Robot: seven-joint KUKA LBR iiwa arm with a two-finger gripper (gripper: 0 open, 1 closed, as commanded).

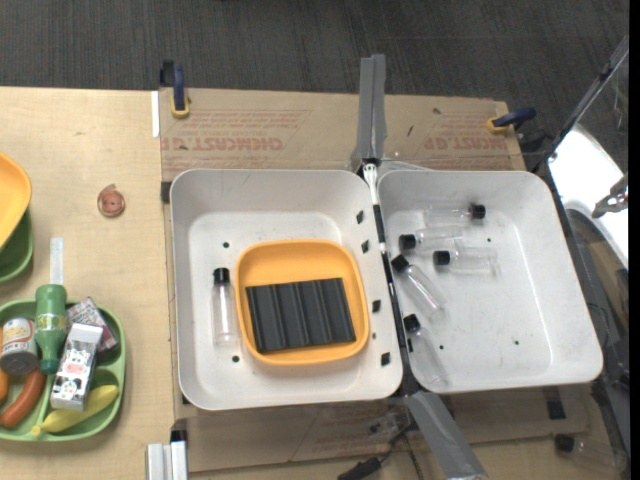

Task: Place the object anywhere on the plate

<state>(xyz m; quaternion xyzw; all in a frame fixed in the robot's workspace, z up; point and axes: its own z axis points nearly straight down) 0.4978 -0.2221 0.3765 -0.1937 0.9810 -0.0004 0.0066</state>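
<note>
Beside the orange plate (300,303) – a clear vial (222,303) – left bin (190,268).

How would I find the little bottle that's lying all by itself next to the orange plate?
Look in the left white bin, the one with the orange plate. Just left of the plate lies a clear vial with a black cap, pointing up and down. It is alone; the other vials are bunched together in the right bin.

- Dark grey carpet floor (300,28) lies beyond my bench.
- Light wooden tabletop (90,158) spreads left.
- Brown cardboard sheet (270,133) underlies the bins, clamped.
</note>
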